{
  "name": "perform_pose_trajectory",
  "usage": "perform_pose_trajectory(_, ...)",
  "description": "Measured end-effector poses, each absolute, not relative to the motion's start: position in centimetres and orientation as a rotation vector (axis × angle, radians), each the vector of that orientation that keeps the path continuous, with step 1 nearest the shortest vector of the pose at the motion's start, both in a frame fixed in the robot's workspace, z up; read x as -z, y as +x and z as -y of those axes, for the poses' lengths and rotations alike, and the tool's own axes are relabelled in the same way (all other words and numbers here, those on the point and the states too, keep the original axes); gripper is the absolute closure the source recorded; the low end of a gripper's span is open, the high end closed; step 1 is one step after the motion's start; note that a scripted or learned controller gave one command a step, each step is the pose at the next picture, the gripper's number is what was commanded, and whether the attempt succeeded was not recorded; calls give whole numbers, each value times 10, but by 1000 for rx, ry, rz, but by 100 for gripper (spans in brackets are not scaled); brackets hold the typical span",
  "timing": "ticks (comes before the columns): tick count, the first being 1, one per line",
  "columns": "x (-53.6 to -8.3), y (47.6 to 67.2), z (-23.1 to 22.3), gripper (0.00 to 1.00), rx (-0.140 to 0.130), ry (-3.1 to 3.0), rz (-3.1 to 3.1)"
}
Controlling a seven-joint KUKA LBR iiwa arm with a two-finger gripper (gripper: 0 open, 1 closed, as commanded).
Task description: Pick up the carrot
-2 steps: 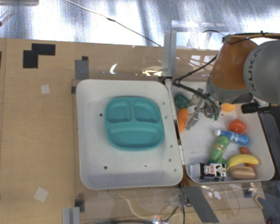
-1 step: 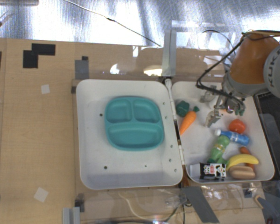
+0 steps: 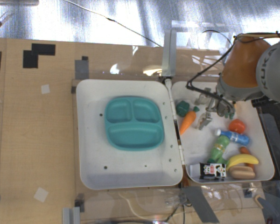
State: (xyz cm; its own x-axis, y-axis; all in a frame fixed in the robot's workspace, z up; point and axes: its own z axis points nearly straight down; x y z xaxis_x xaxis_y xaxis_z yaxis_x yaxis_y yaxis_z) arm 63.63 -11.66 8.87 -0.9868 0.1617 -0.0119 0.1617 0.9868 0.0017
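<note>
The carrot (image 3: 187, 122) lies in the right bin (image 3: 266, 171), close to its left wall and tilted, its tip pointing down-left toward the divider, and the claw (image 3: 209, 116) hangs just to its right with its fingers parted and nothing between them. To take it well, the claw should probably shift left over the carrot's thicker upper part and set its fingers across the body, not along it. The dark green piece (image 3: 182, 108) touching the carrot's top and the nearby bin wall crowd the approach, while the teal tray (image 3: 133, 129), green bottle (image 3: 219, 148), blue bottle (image 3: 234, 137), tomato (image 3: 237, 125) and banana (image 3: 242, 161) lie apart.
</note>
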Motion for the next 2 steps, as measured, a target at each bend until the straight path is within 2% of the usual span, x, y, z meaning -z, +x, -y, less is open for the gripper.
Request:
perform_pose_trajectory(1,-90,607,88,0,-2,381,-3105)
perform_pose_trajectory(2,-89,612,90,0,-2,667,-3058)
